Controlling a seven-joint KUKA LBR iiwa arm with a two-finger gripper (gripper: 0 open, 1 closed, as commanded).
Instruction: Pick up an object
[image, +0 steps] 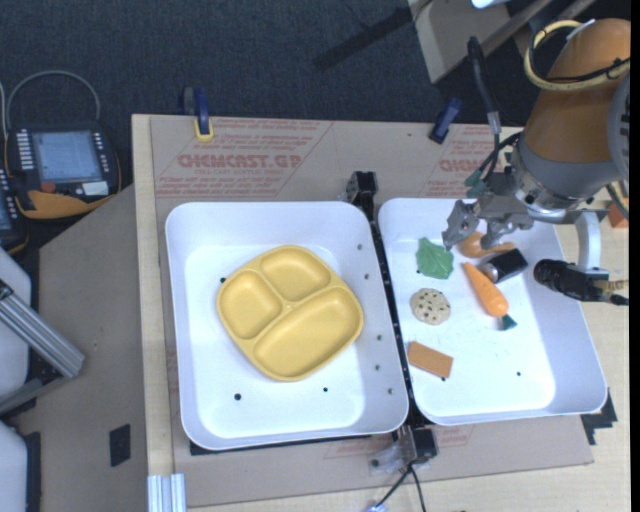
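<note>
The claw hangs low over the far part of the right bin; whether it is open or closed cannot be told. Just below-left of it lies a crinkled green leafy piece, below it a smooth tapered carrot beside a dark block. Nearer the front sit a round speckled cookie and a flat orange slab, with bare white floor toward the front rim. Well left, a glossy yellow divided plate fills the left bin.

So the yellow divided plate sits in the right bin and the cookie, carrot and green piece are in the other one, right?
Not quite: the yellow divided plate sits in the left bin, as the camera view shows. The cookie, carrot and green piece are in the other one.
</note>
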